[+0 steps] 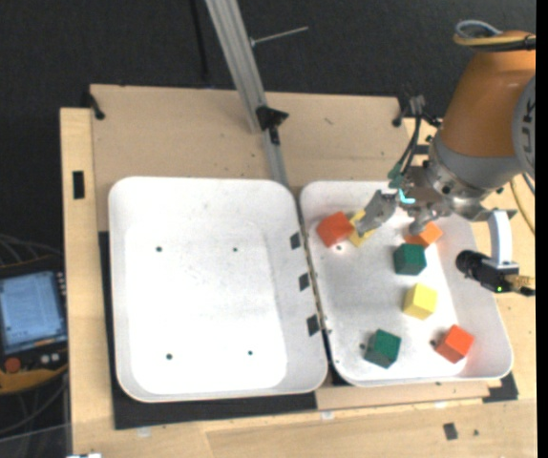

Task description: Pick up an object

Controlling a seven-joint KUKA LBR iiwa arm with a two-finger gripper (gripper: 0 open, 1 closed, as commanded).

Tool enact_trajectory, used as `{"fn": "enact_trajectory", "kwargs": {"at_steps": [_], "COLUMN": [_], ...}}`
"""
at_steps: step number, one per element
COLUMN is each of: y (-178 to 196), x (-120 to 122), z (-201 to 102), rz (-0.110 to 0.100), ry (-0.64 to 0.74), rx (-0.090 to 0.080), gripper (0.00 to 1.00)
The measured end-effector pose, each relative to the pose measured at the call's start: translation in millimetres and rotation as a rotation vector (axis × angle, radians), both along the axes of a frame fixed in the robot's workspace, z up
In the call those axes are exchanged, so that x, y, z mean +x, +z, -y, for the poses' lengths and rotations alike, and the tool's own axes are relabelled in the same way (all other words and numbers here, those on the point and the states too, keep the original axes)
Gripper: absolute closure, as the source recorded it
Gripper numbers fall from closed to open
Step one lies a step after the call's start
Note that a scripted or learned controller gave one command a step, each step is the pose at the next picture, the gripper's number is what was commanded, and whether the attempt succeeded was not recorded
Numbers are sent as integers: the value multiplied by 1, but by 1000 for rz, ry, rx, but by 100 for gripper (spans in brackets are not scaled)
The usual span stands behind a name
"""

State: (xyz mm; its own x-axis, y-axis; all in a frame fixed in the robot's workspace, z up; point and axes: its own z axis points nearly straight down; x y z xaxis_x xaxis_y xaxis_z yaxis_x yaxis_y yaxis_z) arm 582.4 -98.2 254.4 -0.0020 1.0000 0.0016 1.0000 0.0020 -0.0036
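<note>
Orange block [333,228] sits in the right-hand bin [484,370], close to the bin's inner edge and toward its far end, which puts it near the middle of the bench [198,122]. A small yellow piece [359,238] lies against its right side. The gripper [381,209] reaches in from the bench's right edge, and its jaws point toward the block, just beside it and a little nearer the bench's far edge. Whether they stand wide or narrow I cannot tell, because the wrist and the slant of the view hide the gap. Nothing can be seen between them.

By my judgement, the coming move turns on one relation: the block lies toward the bench's left edge from the jaws, close but apart, so a short reach that way and downward would be needed to straddle it. The block looks roughly cubic, with no long axis to align to.

Other blocks lie in the same bin: a smaller orange block [429,234] under the wrist, a green block [410,259], a yellow block [420,301], another green block [383,347] and a red-orange block [454,343] toward the near edge.
</note>
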Motion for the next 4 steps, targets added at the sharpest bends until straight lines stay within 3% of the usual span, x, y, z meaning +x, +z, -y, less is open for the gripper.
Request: {"fn": "enact_trajectory", "kwargs": {"at_steps": [1,3,4], "y": [2,-83,-146], "x": [1,-5,-10], "z": [0,0,1], "rz": [5,-1,-3], "ry": [-1,-6,-5], "rx": [-1,-4,-3], "gripper": [0,0,0]}}
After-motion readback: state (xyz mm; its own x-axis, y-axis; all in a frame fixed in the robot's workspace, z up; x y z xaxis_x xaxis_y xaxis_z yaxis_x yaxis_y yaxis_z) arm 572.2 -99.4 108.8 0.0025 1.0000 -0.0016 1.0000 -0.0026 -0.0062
